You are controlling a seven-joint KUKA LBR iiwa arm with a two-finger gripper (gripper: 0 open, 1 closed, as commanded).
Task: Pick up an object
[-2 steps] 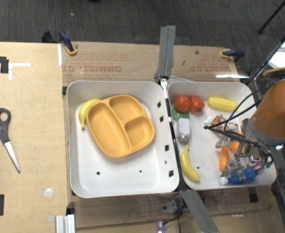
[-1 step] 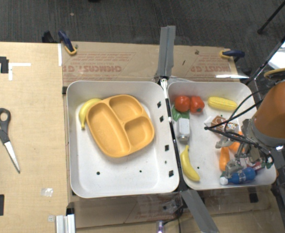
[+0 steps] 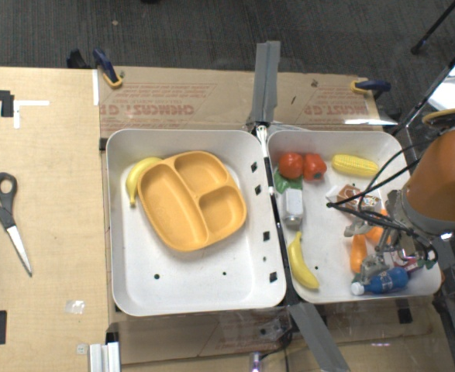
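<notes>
The gripper [image 3: 388, 256] hangs low over the right bin's [image 3: 326, 285] near right corner, just above an orange carrot [image 3: 358, 253] and a blue bottle [image 3: 385, 282]. Cables crowd the spot. A banana [image 3: 303, 263] lies further left.

Glossy orange plastic tray [image 3: 192, 200], smooth white bins [image 3: 126, 239], matt wooden bench [image 3: 41, 208]
</notes>
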